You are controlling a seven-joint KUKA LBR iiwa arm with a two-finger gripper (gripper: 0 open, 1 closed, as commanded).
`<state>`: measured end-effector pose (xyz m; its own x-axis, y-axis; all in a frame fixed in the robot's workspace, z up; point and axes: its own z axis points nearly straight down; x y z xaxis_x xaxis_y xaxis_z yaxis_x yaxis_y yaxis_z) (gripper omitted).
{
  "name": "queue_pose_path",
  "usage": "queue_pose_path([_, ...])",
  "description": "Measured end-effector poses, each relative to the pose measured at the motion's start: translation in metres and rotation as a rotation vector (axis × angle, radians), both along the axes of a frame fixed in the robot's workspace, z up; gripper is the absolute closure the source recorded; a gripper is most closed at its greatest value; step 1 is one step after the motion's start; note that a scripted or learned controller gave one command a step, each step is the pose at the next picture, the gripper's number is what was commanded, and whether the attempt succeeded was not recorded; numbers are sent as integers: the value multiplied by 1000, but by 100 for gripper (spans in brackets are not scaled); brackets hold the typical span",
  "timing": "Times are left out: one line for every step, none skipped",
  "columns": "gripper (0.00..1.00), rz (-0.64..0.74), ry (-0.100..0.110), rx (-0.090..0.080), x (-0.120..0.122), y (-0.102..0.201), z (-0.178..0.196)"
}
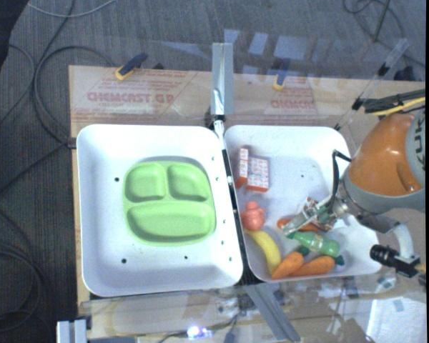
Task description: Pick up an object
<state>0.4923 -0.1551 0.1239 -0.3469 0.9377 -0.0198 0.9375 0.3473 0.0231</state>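
The right bin [300, 145] holds several toy foods. A yellow banana [266, 247] lies near its front left, with a pink-orange fruit [253, 216] just behind it. Two orange carrots [287, 265] [317, 266] rest along the front wall, and a green bottle [317, 244] lies above them. A red-and-white box [258, 174] and a smaller one [242, 160] sit toward the back left. My gripper [294, 222] reaches in from the right, low over the bin's middle, right above the bottle and an orange item partly hidden beneath it.
The left bin [93, 213] holds a green divided plate [169, 201]. A metal divider rail [231, 191] runs between the bins. The arm's orange band [386, 159] hangs over the right bin's right wall. Cables lie on the floor behind the bench.
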Motion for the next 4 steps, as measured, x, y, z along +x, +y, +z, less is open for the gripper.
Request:
queue_pose_path([0,86,-21,-12,53,-9,-13])
queue_pose_path([0,-140,32,11,70,63,57])
queue_pose_path([0,-84,27,11,50,28,-8])
queue_pose_path([100,-85,31,11,50,29,-2])
